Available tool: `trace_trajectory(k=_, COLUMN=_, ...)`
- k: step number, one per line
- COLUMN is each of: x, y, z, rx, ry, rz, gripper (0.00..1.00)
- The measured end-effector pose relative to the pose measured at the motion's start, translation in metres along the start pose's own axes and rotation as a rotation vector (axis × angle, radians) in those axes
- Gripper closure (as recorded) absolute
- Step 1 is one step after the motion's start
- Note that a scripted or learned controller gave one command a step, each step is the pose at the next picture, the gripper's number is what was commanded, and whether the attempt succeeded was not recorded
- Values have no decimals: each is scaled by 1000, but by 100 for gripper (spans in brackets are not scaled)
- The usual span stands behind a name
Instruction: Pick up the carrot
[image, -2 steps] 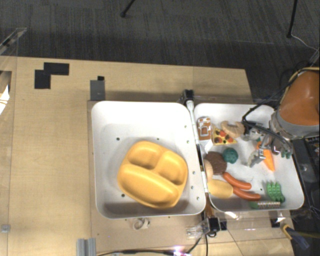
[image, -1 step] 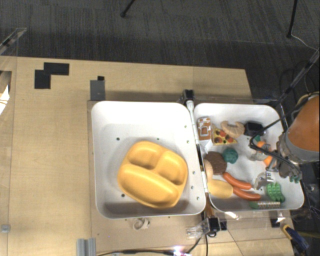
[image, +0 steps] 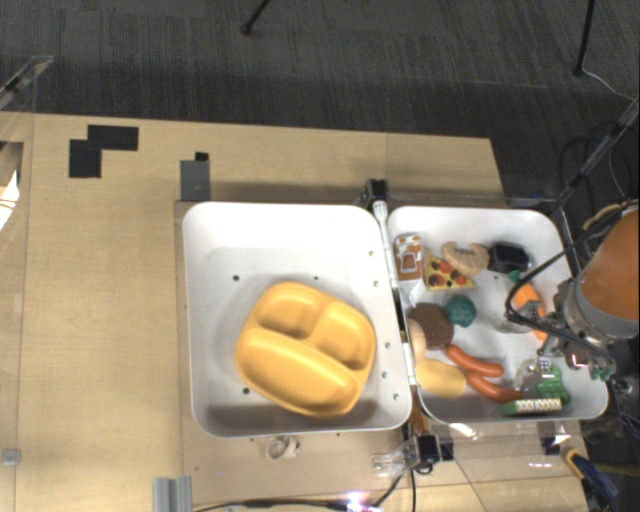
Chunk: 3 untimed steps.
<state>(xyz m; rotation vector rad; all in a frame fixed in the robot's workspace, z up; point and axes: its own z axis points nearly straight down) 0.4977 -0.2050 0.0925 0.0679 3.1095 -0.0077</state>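
Note:
The carrot (image: 487, 388), an orange tapered piece with a green end, lies near the front of the right bin (image: 560, 232). Just behind it and nearly parallel lies a red-orange sausage (image: 470, 360). My gripper (image: 545, 378) hangs over the bin's front right corner, right beside the carrot's green end. Its lower part is tangled with cables and a small green board, so I cannot make out how it stands or whether it touches the carrot. The arm's orange band (image: 612, 270) sits above it at the right edge.
The right bin also holds a yellow potato-like piece (image: 440, 378), a brown item (image: 432, 322), a teal ball (image: 461, 310), a pizza slice (image: 444, 272), a small box (image: 407, 254) and an orange piece (image: 526, 296). A big yellow bread loaf (image: 304, 346) lies in the left bin (image: 215, 250).

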Motion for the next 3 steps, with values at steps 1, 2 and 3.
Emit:
trace_trajectory(k=1, x=-71, y=8, z=5, rx=-2, ry=13, rz=95, gripper=0)
trace_trajectory(k=2, x=-75, y=9, z=-9, rx=-2, ry=4, rz=93, gripper=100)
trace_trajectory(k=3, x=-75, y=9, z=-8, rx=-2, ry=5, rz=93, gripper=0)
